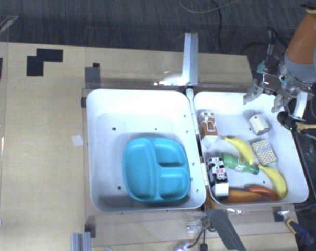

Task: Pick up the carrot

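Orange carrot (247, 193) partly behind banana (258, 163); hand (266, 99) spread open, holding nothing.

The two bins (100, 140) are looking like smooth white plastic with a faint sheen. The blue tray (155, 169) is showing as matt, moulded plastic. The bananas (255, 161) and the carrot (247, 194) are catching light like glossy toy plastic, and so is the green bottle (239, 162). The bench (37, 156) is appearing as pale wood grain under a clear, shiny sheet. The gripper (268, 95) is gleaming as bare metal, and the arm's orange band (307, 33) is looking smooth and satiny.
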`<state>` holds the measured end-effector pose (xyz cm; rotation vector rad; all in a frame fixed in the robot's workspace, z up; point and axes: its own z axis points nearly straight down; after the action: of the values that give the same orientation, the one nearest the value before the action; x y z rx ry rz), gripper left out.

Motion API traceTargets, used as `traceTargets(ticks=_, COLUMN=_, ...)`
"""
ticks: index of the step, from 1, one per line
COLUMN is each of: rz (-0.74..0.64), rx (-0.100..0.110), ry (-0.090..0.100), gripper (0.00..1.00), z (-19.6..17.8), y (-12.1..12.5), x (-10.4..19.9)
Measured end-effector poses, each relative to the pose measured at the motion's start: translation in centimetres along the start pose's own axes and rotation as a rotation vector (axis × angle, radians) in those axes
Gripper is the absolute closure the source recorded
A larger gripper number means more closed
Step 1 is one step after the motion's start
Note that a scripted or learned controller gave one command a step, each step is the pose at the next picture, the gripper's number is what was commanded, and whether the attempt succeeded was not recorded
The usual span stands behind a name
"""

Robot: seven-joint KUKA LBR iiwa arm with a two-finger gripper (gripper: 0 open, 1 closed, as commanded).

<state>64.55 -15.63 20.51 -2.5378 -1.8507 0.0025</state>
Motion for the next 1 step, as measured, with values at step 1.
traceTargets(ticks=1, rz=-0.009, rx=0.004, ry=-0.002, gripper=1.0, z=-0.7, y=0.03, x=0.17)
